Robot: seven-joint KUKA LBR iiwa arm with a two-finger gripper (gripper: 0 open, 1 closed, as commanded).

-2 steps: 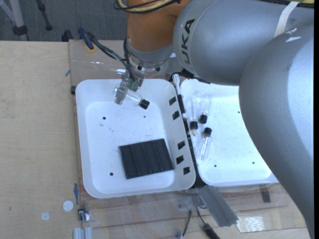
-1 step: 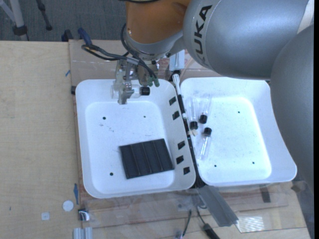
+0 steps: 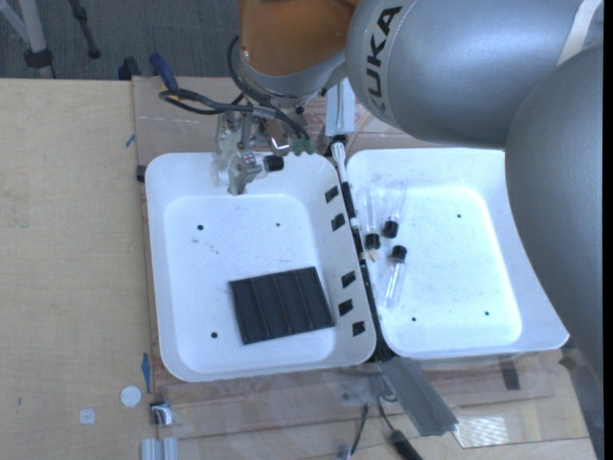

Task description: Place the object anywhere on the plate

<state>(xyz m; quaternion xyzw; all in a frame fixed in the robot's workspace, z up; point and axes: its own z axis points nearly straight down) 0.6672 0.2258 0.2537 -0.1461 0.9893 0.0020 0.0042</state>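
Metal claw (image 3: 239,166) hangs over the left bin's (image 3: 177,257) far rim; whether its fingers are spread I cannot tell, and nothing shows between them. The black ribbed plate (image 3: 281,304) lies flat in that bin's near part, long axis running left-right, slightly tilted.

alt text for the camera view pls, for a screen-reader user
A grey KUKA arm reaches in from the right, its gripper over the far rim of the left white bin, where a dark ribbed rectangular plate lies flat. The right white bin holds clear tubes with black caps near its left wall.
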